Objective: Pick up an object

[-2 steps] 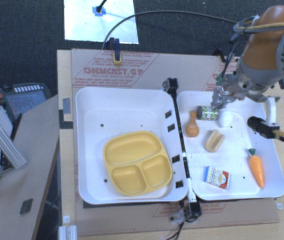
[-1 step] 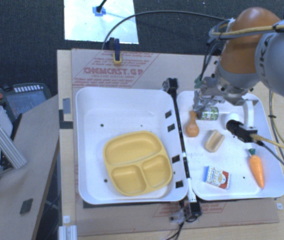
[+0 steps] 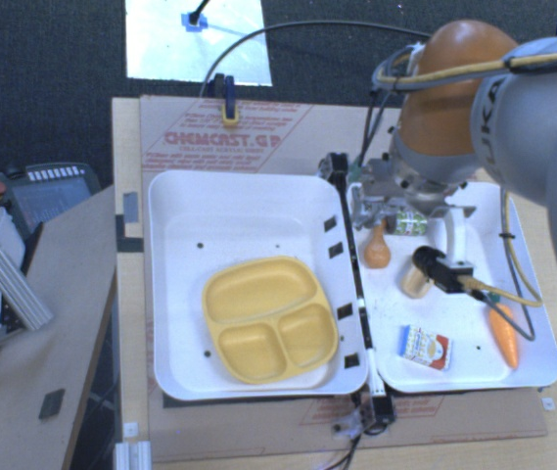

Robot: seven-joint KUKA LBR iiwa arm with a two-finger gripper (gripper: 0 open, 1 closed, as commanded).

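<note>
pear (image 3: 377, 249) beside bottle (image 3: 410, 225), under the arm (image 3: 513, 106).

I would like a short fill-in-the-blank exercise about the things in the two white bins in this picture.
1. The yellow tray has ___ compartments.
2. The yellow tray lies in the ___ bin of the view.
3. The carrot in the right bin is ___ in colour.
4. The small box lies to the ___ of the carrot in the view.

Missing words: three; left; orange; left
</note>
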